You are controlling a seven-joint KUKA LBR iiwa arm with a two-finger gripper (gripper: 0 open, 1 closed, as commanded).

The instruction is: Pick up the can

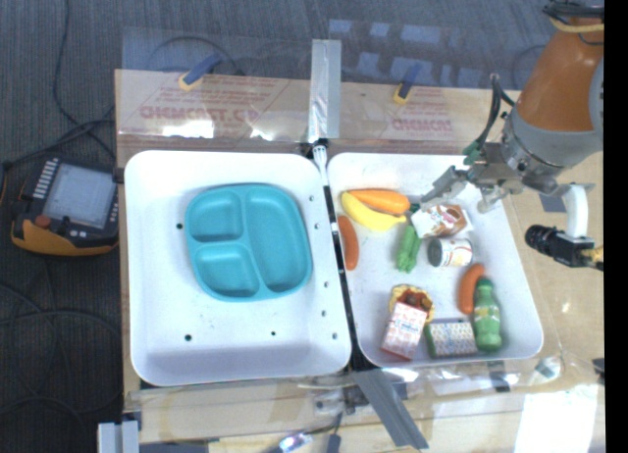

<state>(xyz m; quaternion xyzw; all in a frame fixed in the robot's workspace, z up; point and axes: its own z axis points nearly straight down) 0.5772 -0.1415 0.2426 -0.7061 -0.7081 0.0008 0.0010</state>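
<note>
Hovering over the right bin's (520, 275) upper right part, the gripper (471, 181) hung off the grey-and-orange arm (559, 98); whether it was released or clenched couldn't be told, nothing seen gripped. Can (449, 253) lay on its side just below and slightly left of it, dark end facing left, long axis roughly left-right. Snack packet (442, 218) sat between them. Green pepper (407, 247) touched can's left, probably. Label writing unreadable. Cardboard behind showed faded red lettering, illegible.
</note>
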